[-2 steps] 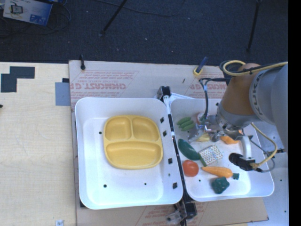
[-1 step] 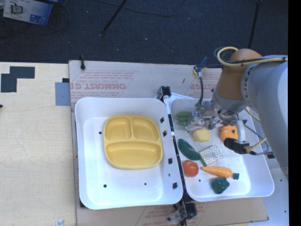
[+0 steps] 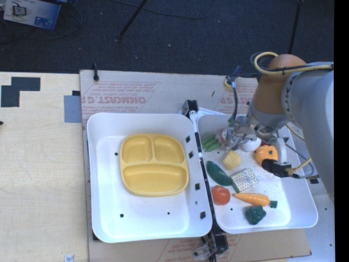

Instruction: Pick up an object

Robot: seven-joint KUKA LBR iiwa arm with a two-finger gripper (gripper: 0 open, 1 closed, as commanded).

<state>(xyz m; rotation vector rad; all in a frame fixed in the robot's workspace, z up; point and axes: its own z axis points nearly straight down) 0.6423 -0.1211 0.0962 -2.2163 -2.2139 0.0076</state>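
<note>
My gripper [image 3: 235, 140] hangs low over the far part of the right bin [image 3: 300, 214], coming down from the grey arm with its orange band. Right around it lie a green piece [image 3: 210, 142], a pale yellow chunk [image 3: 232, 160] and a white object [image 3: 251, 144]. An orange pepper-like toy [image 3: 266, 153] sits just to its right. Nearer the front of the bin are a dark green pepper [image 3: 219, 174], a patterned grey card [image 3: 244, 177], a red tomato [image 3: 221, 195], a carrot [image 3: 252, 198] and a broccoli piece [image 3: 254, 215]. I see nothing held between the fingers.
The left bin [image 3: 103, 201] holds a yellow divided plate [image 3: 154, 164]. A black clip rail [image 3: 199, 168] runs between the two bins. A black cable [image 3: 281, 170] trails from the arm over the right bin's right side. Cardboard lies under both bins.
</note>
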